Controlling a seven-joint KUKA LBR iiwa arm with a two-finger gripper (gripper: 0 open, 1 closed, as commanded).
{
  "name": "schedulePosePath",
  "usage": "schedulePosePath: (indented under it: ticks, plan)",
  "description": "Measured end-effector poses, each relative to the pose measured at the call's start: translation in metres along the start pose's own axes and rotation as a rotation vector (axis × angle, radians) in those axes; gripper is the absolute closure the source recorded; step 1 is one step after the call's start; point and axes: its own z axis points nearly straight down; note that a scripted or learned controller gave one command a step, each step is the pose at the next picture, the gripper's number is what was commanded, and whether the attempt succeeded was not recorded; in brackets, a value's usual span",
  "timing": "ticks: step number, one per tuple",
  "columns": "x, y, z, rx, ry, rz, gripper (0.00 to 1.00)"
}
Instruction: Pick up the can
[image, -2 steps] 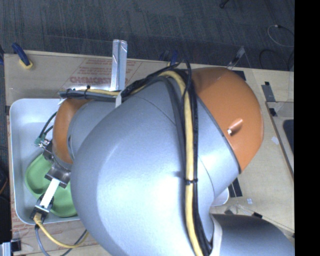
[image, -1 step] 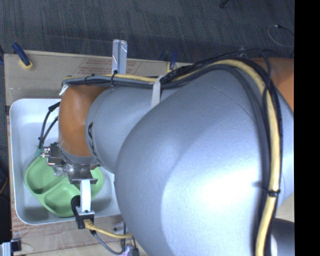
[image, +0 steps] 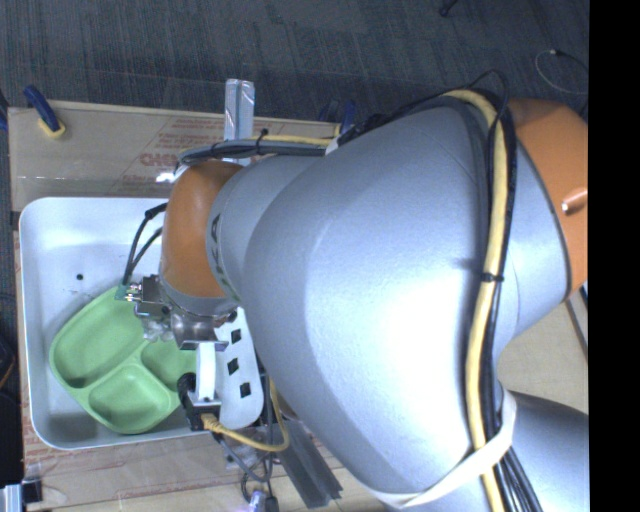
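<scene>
One white bin shows at left, shallow, set on a brown cardboard-covered bench with printed lettering. Dark carpet runs along the top. A blue clamp grips the cardboard's upper left corner; a grey upright post stands at its top edge.

Green divided tray lies in the bin's lower half, compartments up, tilted toward the lower wall. The arm, grey with an orange band, covers most of the bench from the right. Its gripper sits low over the tray's right edge, just beside it; whether it is released or clenched I cannot tell. Can: possibly hidden beneath the arm, position unknown.
</scene>
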Motion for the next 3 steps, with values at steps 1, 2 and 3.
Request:
schedulePosePath:
  ticks: [1, 2, 3]
  plan:
    - [-0.012, -0.038, -0.074, -0.003, 0.002, 0.293, 1.00]
    - [0.011, 0.033, -0.105, -0.005, 0.002, -0.176, 1.00]
    - [-0.014, 0.119, -0.098, -0.004, 0.002, -0.202, 1.00]
